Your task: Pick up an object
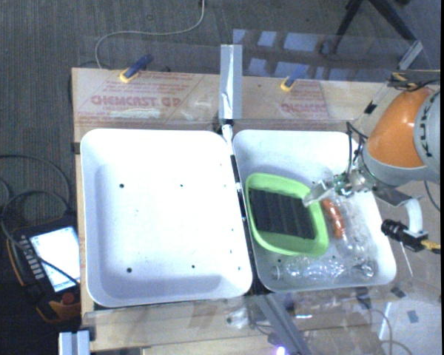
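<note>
The jaws [327, 189], whose state I cannot tell, hang over the right bin [281, 143], with the green tray [285, 214] just to their lower left, its long axis running toward them, and the orange object [333, 217] directly beneath.

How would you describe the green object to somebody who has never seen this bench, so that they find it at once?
Look at the right white bin of the two. The green tray lies in its left half, close to the wall shared with the other bin, with a dark ribbed panel inside its rim. Its neighbours are an orange item and clear, glassy pieces; nothing else there is green.
</note>
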You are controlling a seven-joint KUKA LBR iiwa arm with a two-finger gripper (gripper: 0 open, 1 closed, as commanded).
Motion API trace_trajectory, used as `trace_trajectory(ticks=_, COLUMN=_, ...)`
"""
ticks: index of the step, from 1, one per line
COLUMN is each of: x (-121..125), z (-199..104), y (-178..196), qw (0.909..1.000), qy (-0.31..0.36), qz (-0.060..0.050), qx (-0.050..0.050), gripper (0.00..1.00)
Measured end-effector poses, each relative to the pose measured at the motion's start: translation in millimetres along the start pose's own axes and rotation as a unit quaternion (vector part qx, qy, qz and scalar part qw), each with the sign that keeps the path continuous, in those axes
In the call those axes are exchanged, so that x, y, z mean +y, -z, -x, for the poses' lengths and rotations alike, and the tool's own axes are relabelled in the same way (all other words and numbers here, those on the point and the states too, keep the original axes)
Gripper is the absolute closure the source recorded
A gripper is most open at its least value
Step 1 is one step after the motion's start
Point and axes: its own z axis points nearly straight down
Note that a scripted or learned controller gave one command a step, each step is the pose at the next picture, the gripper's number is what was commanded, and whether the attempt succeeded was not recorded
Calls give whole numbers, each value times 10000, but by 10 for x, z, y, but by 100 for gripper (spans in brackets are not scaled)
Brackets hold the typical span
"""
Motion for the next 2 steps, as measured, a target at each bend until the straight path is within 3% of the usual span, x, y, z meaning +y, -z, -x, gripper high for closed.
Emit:
trace_trajectory(ticks=1, x=-272, z=-159, y=40, qw=9996, qy=243, qz=-128, qx=115, gripper=0)
trace_trajectory(ticks=2, x=-665, z=-171, y=-71, qw=9991, qy=-410, qz=-84, qx=62, gripper=0)
